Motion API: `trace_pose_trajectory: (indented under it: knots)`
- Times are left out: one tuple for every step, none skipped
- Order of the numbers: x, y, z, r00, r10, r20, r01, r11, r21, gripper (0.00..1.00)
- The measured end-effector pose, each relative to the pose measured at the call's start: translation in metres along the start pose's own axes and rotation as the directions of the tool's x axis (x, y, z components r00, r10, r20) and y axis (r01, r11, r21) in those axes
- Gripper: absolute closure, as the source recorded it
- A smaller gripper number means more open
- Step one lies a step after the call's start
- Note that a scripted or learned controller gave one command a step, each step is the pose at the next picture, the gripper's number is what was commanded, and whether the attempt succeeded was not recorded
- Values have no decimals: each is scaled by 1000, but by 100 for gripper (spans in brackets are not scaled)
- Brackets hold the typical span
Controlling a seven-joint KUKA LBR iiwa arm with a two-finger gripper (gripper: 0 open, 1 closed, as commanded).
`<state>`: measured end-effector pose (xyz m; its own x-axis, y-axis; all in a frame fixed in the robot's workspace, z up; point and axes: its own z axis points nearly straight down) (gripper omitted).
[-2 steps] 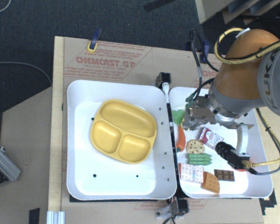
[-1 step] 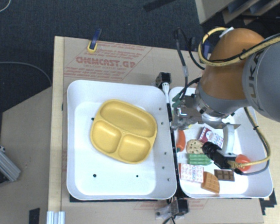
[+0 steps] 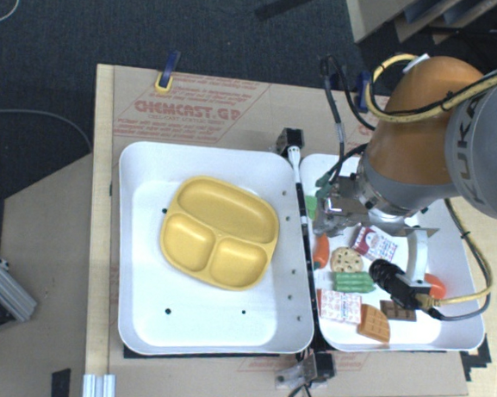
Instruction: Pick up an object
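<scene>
Left bin (image 3: 140, 253): one yellow three-compartment tray (image 3: 220, 231), upturned. Right bin (image 3: 458, 328): cookie (image 3: 345, 261), green block (image 3: 350, 281), red-print packet (image 3: 340, 307), orange cracker (image 3: 374, 324), carrot (image 3: 321, 250), jumbled under the gripper (image 3: 344, 207). Finger state: cannot tell, hidden by the wrist.

Two shallow white plastic bins: the left bin (image 3: 136, 296) with a pale yellow three-compartment plastic tray (image 3: 219, 232), the right bin (image 3: 457, 337) with small toy foods — a tan round cookie with dark chips (image 3: 345, 261), a green ridged bar (image 3: 351, 281), a white packet with red print (image 3: 340, 308), an orange-brown cracker (image 3: 374, 324), an orange carrot-shaped piece (image 3: 321, 251). Beneath both, a brown cardboard sheet with red lettering (image 3: 187, 106), on dark blue-grey carpet (image 3: 91, 15). Above the right bin, a grey robot arm with an orange band (image 3: 429, 114).
</scene>
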<state>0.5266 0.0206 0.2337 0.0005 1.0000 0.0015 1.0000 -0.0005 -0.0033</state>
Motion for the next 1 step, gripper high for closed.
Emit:
trace_pose_trajectory:
  knots:
    - [-4,0,2,1000,0,0,0,1000,0,100]
